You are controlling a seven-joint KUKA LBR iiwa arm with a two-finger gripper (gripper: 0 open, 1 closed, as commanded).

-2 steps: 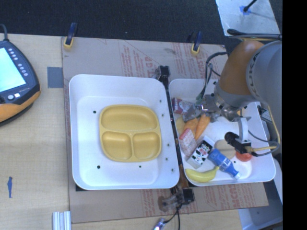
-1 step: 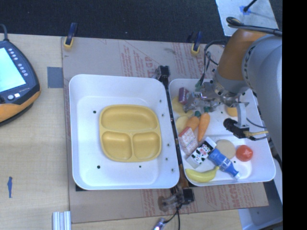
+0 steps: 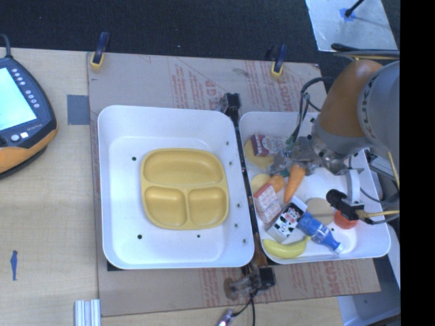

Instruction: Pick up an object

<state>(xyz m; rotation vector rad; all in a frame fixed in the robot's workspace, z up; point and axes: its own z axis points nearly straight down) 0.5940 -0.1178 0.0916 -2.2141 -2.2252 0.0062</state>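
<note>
Arm: I see it reaching into the right bin (image 3: 378, 248) from the right, its orange band above that bin's far corner.
Gripper (image 3: 293, 160): low over the right bin's middle, just above the carrot; I cannot tell how it is set.
Carrot (image 3: 294, 182): in the right bin, tilted, touching the gripper's tip.
Other objects: a banana (image 3: 285, 248) at the right bin's near edge, a blue bottle (image 3: 318, 231) and a cow-print carton (image 3: 286, 223) beside it.
Left bin (image 3: 115, 182): touching the right bin, holding a yellow divided tray (image 3: 183, 186).
Desk (image 3: 47, 236): a pendant (image 3: 20, 114) lies far left of the left bin.
</note>
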